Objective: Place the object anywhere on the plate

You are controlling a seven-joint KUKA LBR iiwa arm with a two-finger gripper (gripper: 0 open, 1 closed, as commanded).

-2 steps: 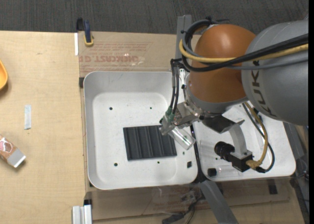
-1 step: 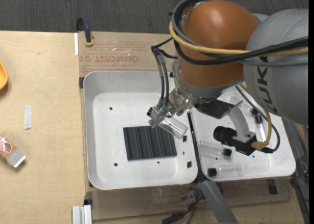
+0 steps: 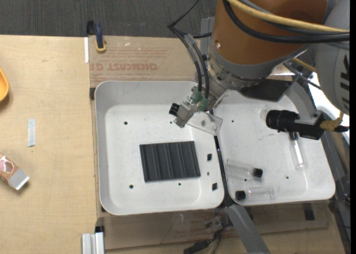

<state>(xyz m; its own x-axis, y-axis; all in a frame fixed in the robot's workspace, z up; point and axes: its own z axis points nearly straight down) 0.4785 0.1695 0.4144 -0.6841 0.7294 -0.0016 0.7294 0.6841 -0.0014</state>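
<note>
End effector (image 3: 200, 115) hangs over left bin (image 3: 103, 136), far right corner; opening cannot be told. Plate (image 3: 169, 161) lies in same bin, vials (image 3: 245, 168) in right bin (image 3: 317, 189).

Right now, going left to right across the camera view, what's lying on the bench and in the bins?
grey strip → blue clamp → ribbed black plate → capped clear vial → clear tube

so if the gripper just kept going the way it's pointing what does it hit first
Probably the bare floor of the left shallow white bin, just past the far edge of the dark ribbed rectangular plate. The gripper slants down and to the view's left, but depth is unclear.
</note>
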